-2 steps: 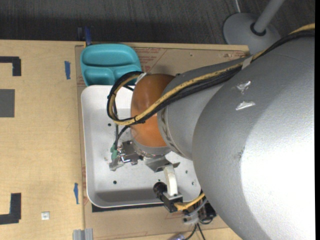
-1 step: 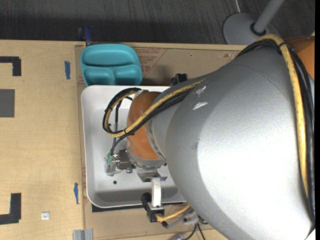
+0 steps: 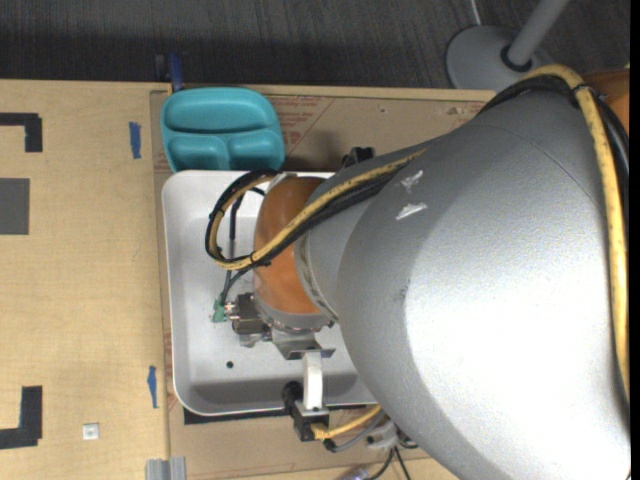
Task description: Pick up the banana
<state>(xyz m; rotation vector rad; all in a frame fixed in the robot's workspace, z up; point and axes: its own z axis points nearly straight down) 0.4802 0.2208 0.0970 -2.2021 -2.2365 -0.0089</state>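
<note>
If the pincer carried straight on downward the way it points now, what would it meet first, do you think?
Probably the white bin's floor. The arm points down into that bin and hides the pincer itself, and whatever lies under it, so this is uncertain.

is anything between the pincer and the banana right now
Can't settle that from this view. The grey arm and its orange band cover most of the white bin, hiding whatever lies beneath. The bare part of the bin shows no obstruction. A teal tray sits beyond the bin's far rim.
</note>
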